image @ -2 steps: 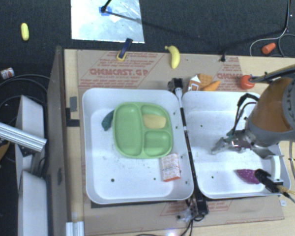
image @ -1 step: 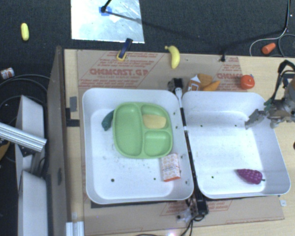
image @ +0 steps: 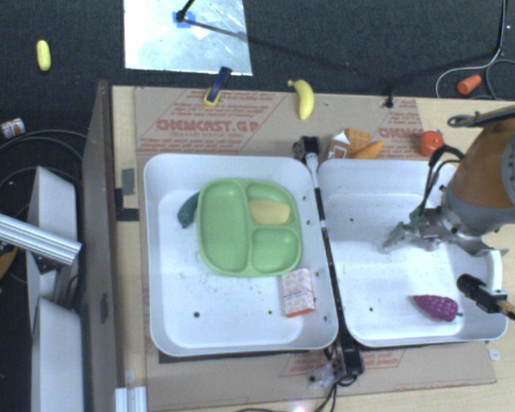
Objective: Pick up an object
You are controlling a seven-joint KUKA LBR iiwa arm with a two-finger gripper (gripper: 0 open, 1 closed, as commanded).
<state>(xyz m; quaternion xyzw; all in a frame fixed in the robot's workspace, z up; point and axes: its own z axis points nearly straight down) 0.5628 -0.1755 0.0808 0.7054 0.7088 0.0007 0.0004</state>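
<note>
Now my claw (image: 401,236) hangs low over the middle of the right bin (image: 360,197), and I cannot tell how it is set. I judge I'm at the reaching step. My likeliest pick, the purple grapes (image: 435,306), lies near that bin's front right corner; next I must shift there and descend

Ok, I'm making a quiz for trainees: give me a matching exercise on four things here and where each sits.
Things:
1. green plate
2. purple grapes
3. banana
4. gripper

Places:
A. on the cardboard beyond the bins
B. in the left bin
C. over the right bin's middle
D. near the right bin's front edge

Pairs: 1-B, 2-D, 3-A, 4-C
</note>
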